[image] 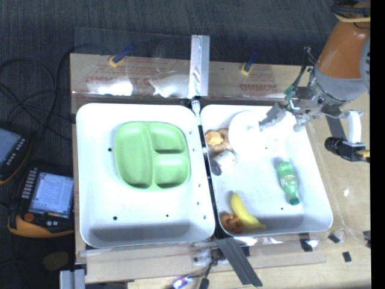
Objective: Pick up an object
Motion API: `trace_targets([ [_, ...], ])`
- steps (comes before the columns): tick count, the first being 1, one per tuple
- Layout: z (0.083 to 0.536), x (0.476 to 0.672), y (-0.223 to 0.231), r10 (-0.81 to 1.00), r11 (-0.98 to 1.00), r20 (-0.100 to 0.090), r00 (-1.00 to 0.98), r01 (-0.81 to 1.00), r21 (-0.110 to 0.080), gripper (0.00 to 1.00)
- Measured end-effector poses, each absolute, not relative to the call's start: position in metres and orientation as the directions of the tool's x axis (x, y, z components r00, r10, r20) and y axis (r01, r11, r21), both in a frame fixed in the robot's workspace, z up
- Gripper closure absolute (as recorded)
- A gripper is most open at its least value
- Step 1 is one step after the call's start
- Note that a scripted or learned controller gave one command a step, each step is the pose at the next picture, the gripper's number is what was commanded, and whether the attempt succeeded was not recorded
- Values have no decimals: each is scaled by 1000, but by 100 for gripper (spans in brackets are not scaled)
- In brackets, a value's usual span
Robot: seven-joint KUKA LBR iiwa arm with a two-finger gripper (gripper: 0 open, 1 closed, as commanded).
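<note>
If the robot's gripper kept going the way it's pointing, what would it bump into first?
The gripper points down and left from the right bin's far corner. Going on, it would probably meet the white round plate just beside its tip. How high it hangs is hard to tell.

Two white bins (90, 221) sit side by side, and the divider (199, 59) between them serves as landmark. Left of the divider: one green tray (151, 153) with three compartments. Right of the divider: one banana (245, 212), one green bottle (287, 182), one white plate (243, 131), and two brownish items, one (215, 139) just beside the divider near the plate, one (231, 224) touching the banana's near end; what they are is unclear. Behind the bins, two clips (120, 55) hold a clear sheet, one each side of the divider.
</note>
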State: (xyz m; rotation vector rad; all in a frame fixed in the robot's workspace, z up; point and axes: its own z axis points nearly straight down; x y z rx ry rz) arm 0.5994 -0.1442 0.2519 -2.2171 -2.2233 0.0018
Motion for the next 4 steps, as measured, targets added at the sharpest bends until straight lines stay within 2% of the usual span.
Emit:
trace_targets([
  [1,192,564,-224,998,-68,-3,68,998,-3,0],
  [2,94,548,-191,991,-134,0,134,991,-1,0],
  [3,102,548,-190,991,-132,2,132,991,-3,100],
  [4,211,562,-164,980,-198,-3,198,980,-2,100],
])
